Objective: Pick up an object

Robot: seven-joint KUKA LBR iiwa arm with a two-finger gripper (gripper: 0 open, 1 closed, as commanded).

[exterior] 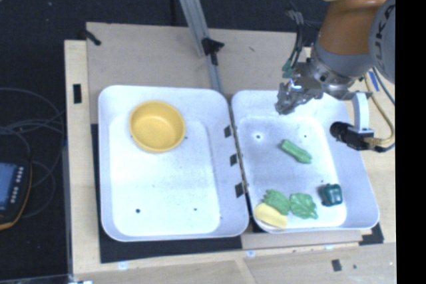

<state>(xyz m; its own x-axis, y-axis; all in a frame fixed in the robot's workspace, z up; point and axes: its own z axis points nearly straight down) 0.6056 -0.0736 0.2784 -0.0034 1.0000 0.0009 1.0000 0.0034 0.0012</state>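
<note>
While the gripper [287,103] hangs over the right bin's [353,163] far edge, finger state impossible to tell, a green oblong object [295,150] lies below it, apart, mid-bin.

Both bins [166,209] are seen as smooth white plastic with a slight shine; the yellow bowl [157,126] looks like matt plastic, the bench [153,53] like pale wood, the pole [190,0] like dull metal

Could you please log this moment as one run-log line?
gripper: over right bin's far edge, holding nothing | green pickle: nearest, loose in right bin | yellow bowl: left bin
</note>
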